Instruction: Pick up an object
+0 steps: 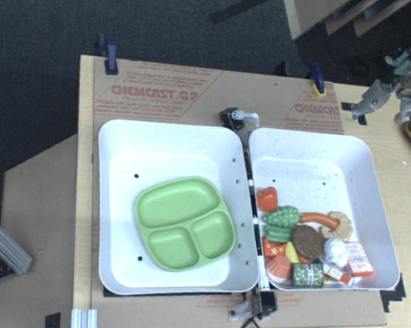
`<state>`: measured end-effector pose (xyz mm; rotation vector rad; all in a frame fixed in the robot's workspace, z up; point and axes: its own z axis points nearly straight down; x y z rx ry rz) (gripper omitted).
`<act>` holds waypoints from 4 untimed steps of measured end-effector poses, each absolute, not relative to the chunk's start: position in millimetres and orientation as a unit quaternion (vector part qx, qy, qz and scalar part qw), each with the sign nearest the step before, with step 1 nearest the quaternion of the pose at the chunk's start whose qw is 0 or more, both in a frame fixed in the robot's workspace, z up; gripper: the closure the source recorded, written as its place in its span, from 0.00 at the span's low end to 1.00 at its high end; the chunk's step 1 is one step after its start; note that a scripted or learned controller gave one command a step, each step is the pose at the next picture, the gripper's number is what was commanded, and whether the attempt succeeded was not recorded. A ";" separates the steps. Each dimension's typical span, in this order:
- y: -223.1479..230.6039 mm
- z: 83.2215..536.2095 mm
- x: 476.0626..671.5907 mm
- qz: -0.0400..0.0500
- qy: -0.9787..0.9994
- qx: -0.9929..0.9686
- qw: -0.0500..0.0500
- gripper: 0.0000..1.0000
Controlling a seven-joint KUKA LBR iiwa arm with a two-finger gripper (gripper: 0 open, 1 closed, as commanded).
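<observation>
The right white bin (313, 150) holds a pile of toy food in its near half. A red pepper (266, 198) lies by the bin's left wall, with green broccoli (283, 217) just beside it. An orange sausage (319, 219) and a tan cookie (341, 224) lie behind a brown round patty (307, 242). A white ball (335, 251) and a red and white carton (359, 261) sit to the right. At the front are a green can (308, 275) and a pink round piece (279, 268).
The left white bin (122, 146) carries a green divided plate (184, 222). Both bins rest on a cardboard sheet (161, 92) held by a blue clamp (111, 53) and a yellow clamp (317, 80). A black fixture (234, 117) sits between the bins. Grey hardware (372, 98) stands at upper right.
</observation>
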<state>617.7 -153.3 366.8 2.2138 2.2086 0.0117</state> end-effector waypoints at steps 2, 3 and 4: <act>-140.2 162.0 492.3 -0.004 0.704 0.710 -0.005 0.00; -171.2 85.6 498.8 0.002 0.706 0.708 0.004 0.00; -170.7 100.4 501.6 0.004 0.707 0.707 0.009 1.00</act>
